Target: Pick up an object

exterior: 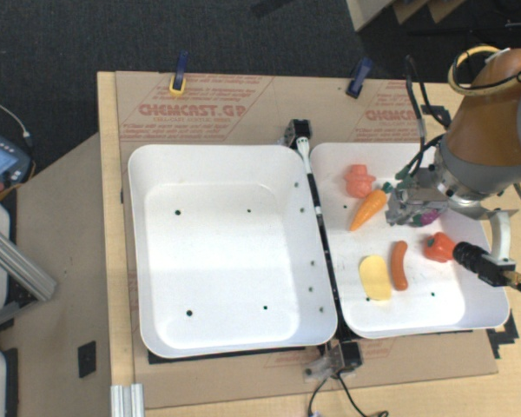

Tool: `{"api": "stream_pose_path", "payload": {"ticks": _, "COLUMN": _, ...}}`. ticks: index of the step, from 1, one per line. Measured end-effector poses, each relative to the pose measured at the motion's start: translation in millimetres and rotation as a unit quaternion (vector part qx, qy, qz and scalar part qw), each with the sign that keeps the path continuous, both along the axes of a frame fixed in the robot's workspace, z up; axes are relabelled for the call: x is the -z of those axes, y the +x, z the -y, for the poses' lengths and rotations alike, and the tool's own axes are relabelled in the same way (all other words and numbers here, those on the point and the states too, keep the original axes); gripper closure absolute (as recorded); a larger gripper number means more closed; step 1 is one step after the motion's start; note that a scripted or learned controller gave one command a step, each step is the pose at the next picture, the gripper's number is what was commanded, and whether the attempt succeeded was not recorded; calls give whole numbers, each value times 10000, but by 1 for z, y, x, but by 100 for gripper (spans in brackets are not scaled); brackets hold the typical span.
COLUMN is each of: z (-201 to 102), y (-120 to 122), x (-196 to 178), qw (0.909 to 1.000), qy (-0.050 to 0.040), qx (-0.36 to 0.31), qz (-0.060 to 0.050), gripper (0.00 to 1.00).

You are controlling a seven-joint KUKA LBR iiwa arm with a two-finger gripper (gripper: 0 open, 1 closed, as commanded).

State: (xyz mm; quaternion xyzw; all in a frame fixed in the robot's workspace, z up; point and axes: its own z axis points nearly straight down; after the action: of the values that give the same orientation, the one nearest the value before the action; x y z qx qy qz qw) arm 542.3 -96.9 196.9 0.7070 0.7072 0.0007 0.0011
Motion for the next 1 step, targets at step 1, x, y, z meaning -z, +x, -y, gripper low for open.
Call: {"api": "stream_pose_path", "payload": {"ticks": 1, "z": -45, "y": -36, "x": 13, "qw": 10000, "qy": 18, "qx": -12, "qz": -42, "gripper": 100}}
